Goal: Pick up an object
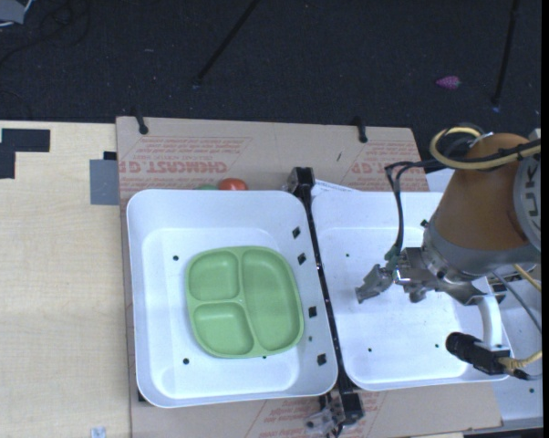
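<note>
I hang over the right bin (384, 372), my gripper (375, 286) aimed toward the divider; I cannot tell its state from here. The green divided plate (244, 301) lies flat in the left bin (156, 245), apart from me, awaiting a reach across.

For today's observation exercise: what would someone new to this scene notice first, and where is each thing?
A pale green divided plate lies in the left white bin, bright against the plain plastic. Over the right white bin, the arm's orange band stands out, with the gripper hanging low above the floor. A small red-orange object sits behind the left bin.
</note>
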Controlling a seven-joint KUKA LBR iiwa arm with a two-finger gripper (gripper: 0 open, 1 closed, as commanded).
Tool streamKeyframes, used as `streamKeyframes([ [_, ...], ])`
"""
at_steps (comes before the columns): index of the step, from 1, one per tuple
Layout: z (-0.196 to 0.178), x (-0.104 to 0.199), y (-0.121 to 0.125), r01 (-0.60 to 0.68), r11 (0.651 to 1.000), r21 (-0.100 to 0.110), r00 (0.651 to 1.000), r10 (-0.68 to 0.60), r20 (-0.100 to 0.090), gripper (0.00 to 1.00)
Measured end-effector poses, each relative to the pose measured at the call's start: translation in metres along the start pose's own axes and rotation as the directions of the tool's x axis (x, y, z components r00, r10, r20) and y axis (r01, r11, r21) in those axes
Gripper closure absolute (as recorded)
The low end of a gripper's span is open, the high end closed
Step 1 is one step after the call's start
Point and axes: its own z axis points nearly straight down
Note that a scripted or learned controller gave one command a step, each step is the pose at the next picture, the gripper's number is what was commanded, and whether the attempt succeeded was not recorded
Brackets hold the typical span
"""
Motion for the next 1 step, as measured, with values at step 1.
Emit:
streamKeyframes([
  [1,0.0487,-0.0021,-0.0093,-0.001,1.000,-0.001,1.000,0.001,0.000,0.00],
])
